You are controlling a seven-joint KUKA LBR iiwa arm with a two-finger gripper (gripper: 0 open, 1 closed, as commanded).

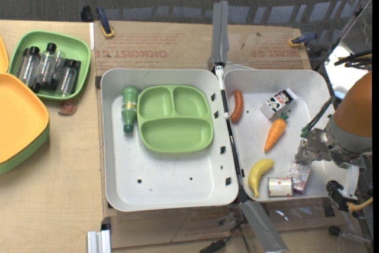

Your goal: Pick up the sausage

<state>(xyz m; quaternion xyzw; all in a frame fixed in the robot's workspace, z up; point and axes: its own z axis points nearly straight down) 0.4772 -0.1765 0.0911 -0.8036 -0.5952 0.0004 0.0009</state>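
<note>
Grey arm (346, 148) with an orange band (rounded, glossy) (355, 109) and black cables.

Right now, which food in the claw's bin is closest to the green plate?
The sausage. It lies against the right bin's left wall, beside the bin with the green plate. The carrot and banana lie farther right.

Two shallow white bins sit side by side. The left bin (118, 186) holds a green divided plate (175, 118) and a green bottle (129, 108). The right bin (314, 80) holds a sausage (237, 106) by its left wall, a carrot (275, 133), a banana (259, 175) and a small carton (279, 102). The gripper (305, 154) hovers at the right bin's right side.
</note>
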